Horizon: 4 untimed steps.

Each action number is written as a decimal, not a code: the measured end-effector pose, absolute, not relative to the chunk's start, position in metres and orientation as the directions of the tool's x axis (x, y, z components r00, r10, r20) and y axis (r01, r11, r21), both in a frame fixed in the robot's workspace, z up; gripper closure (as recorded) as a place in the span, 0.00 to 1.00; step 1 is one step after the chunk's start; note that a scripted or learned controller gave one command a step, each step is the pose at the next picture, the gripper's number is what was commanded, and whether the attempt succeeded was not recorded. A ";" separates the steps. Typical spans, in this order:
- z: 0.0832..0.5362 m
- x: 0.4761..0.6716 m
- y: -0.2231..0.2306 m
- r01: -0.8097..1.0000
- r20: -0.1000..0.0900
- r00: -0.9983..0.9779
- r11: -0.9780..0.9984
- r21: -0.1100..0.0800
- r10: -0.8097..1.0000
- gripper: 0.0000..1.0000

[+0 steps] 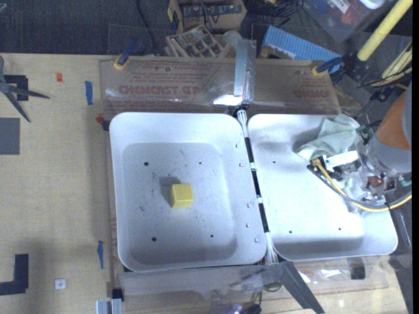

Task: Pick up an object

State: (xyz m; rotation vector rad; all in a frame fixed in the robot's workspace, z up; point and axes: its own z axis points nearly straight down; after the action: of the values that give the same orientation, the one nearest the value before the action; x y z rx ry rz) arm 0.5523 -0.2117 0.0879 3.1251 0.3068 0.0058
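Note:
A small yellow block [182, 195] lies alone on the floor of the left bin [131, 136], a little left of its middle. A crumpled pale green cloth [329, 136] rests in the back right part of the right bin [294, 227]. My gripper [368, 183] hangs low over the right side of the right bin, just in front of the cloth, with yellow and black cables [335, 182] looping off it to the left. Its tip is hidden by its own body and the cables. The yellow block is far to its left, in the other bin.
The arm with its orange band [395, 126] comes in over the right bin's right rim. The ridge between the two bins [255, 188] runs front to back. Clear plastic sheets and boxes [196, 41] stand behind the bins.

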 end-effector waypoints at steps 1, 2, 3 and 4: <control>0.098 0.553 -0.218 0.382 -0.007 0.924 -0.924 -0.016 0.382 0.00; 0.106 0.553 -0.220 0.378 -0.009 0.926 -0.926 -0.014 0.378 1.00; 0.153 0.510 -0.225 0.193 -0.007 0.981 -0.981 -0.005 0.193 1.00; 0.197 0.518 -0.223 0.449 -0.004 0.893 -0.893 -0.002 0.449 1.00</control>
State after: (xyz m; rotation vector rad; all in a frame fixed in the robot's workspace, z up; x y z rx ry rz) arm 0.5175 -0.2231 0.1973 3.0577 0.7255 -0.0061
